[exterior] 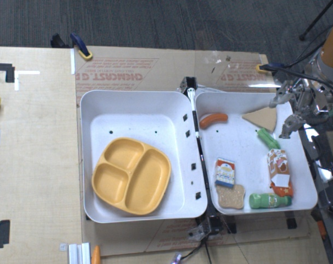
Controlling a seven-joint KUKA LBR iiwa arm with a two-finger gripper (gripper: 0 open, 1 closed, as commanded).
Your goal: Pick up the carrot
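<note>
The carrot (pixel 213 119) lies in the right bin (pixel 249 153), near the far left corner. It is orange and long, and it lies on its side. Nothing touches it and nothing is on top of it.

The gripper (pixel 285 114) hangs over the far right corner of the same bin, well apart from the carrot. I cannot tell if the jaws are wide or narrow. There is nothing between them that I can see.

A tan wedge (pixel 262 118) lies between the carrot and the gripper. A short green stick (pixel 268 138) lies just beside the wedge, close to the gripper. Along the right edge there is an orange and white packet (pixel 279 172). A green bottle (pixel 271 201) lies on its side at the near right corner. A small box (pixel 225 172) and a brown biscuit (pixel 231 197) sit by the near left side.

The left bin (pixel 133 106) holds a yellow plate (pixel 132 175) with three parts. Both bins sit on the bench (pixel 34 164).
</note>
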